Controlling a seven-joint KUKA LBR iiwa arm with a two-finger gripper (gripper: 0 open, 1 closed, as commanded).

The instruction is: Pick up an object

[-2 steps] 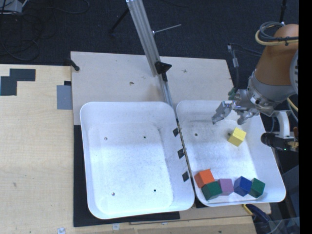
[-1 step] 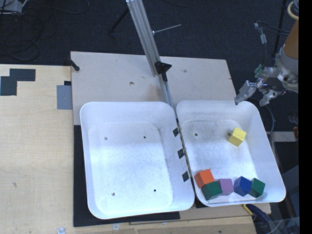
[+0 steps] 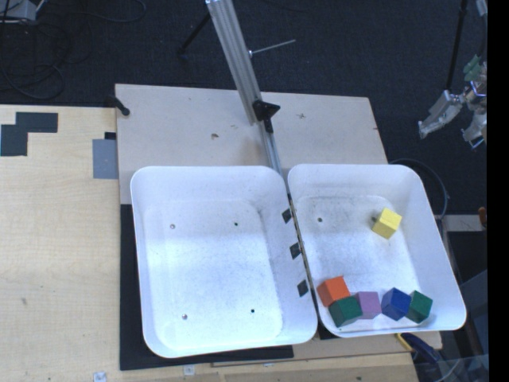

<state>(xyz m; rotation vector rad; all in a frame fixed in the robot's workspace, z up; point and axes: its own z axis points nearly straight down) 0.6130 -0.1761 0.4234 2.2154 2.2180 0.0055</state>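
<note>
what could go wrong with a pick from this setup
1. The orange cube, dark green cube, purple cube, blue cube and green cube sit packed together, so fingers may likely jam or nudge neighbours.
2. That cluster hugs the right bin's near wall, risking a collision.
3. The yellow cube stands alone and seems the safer target.

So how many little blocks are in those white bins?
6, all in the right bin: a yellow block alone near the far right, and a near-edge cluster of orange, dark green, purple, blue and green. None seems hidden.
</note>
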